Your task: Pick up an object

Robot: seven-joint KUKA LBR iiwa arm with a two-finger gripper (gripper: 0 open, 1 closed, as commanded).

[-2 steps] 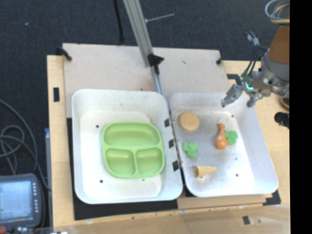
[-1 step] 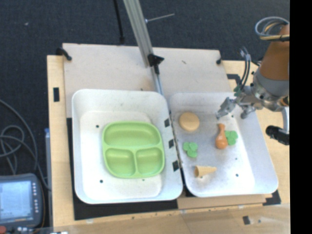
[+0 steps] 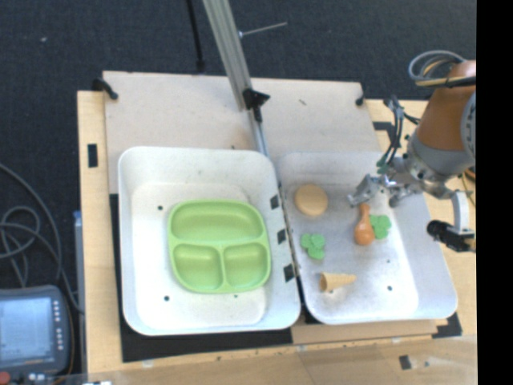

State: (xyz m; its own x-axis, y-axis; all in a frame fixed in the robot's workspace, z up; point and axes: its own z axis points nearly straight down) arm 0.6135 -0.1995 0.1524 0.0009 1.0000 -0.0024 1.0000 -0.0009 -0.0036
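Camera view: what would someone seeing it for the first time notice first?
Probably the bright green divided plate lying in the left bin. Next, the small toy foods scattered in the right bin: a tan bun, an orange carrot and an ice cream cone, with the gripper hanging just above the carrot.

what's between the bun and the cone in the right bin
In the camera view, a green broccoli piece lies roughly between the bun and the cone.

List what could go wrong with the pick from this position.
1. The orange piece and the green piece beside it touch, so the gripper above them may catch both or knock one aside.
2. They lie near the right bin's far wall; a push could wedge them there.
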